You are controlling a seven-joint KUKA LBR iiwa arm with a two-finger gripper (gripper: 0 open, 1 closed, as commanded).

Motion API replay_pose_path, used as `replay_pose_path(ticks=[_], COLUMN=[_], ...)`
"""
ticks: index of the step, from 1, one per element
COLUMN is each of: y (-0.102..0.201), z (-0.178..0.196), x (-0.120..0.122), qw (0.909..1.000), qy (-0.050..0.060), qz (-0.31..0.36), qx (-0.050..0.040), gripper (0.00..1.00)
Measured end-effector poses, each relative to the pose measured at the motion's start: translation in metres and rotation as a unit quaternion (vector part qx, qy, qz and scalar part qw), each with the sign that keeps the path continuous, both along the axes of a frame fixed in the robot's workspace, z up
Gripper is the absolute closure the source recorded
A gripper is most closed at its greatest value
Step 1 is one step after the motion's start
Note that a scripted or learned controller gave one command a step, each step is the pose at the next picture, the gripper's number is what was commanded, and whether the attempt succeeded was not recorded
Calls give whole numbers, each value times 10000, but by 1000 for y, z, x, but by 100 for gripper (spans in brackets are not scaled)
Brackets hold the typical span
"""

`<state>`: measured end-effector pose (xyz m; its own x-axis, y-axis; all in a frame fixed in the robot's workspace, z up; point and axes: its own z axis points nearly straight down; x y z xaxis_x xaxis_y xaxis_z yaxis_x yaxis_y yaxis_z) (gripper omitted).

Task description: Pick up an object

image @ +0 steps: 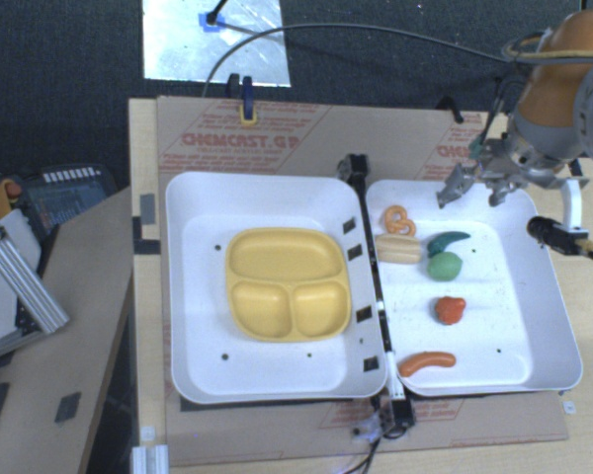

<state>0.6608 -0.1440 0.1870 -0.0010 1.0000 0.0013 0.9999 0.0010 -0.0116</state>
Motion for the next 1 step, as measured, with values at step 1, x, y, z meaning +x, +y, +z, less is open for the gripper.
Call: replay_pose_path(ticks=[1], y=[0], z=[9], x=[3], qw=[10000], qy=[-67], qz=[12], qx=[-8], gripper=[0])
